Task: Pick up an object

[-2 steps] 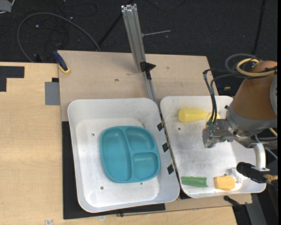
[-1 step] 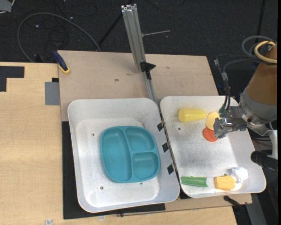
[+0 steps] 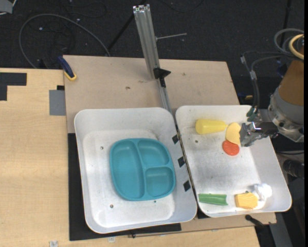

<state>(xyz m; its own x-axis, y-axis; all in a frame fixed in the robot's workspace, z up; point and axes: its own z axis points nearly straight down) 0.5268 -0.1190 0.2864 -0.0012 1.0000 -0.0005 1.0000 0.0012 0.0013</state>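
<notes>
Gripper hangs over the right bin, beside a small yellow piece and a red one; if its pincer is closed or not, I cannot tell. Left bin holds 1 teal divided tray.

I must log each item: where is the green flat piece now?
The green flat piece lies in the right white bin, near its front edge, just left of the yellow wedge-shaped block.
</notes>
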